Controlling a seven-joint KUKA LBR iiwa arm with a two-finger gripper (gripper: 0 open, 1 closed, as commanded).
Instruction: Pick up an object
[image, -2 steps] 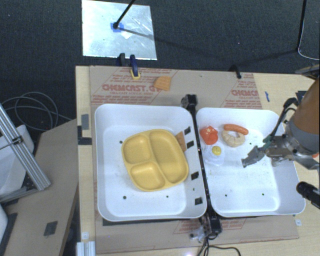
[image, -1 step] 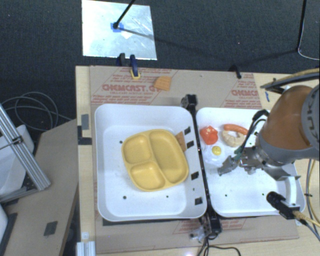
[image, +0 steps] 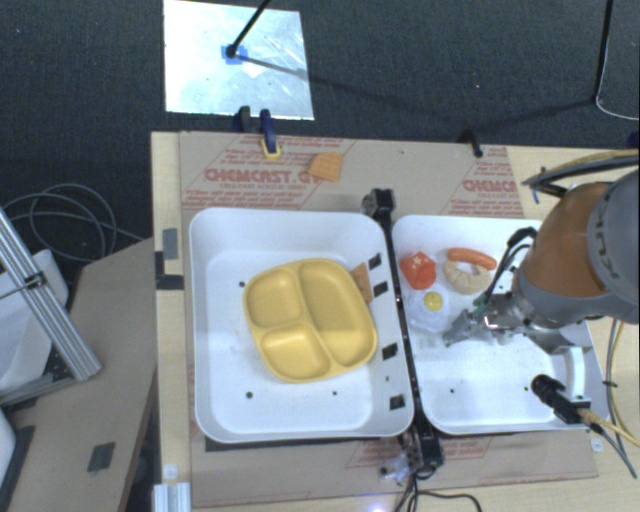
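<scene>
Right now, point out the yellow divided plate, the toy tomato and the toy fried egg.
yellow divided plate (image: 310, 320), camera view, centre ridge.
toy tomato (image: 419, 269), camera view, red body.
toy fried egg (image: 432, 301), camera view, yolk.

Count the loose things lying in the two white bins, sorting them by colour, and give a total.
Yellow: 1, the divided plate in the left bin
Red: 1, a toy food in the right bin
Orange: 1, a sausage shape
Tan: 1, a pale lump
White with a yellow centre: 1, a fried egg
Total: 5
</scene>
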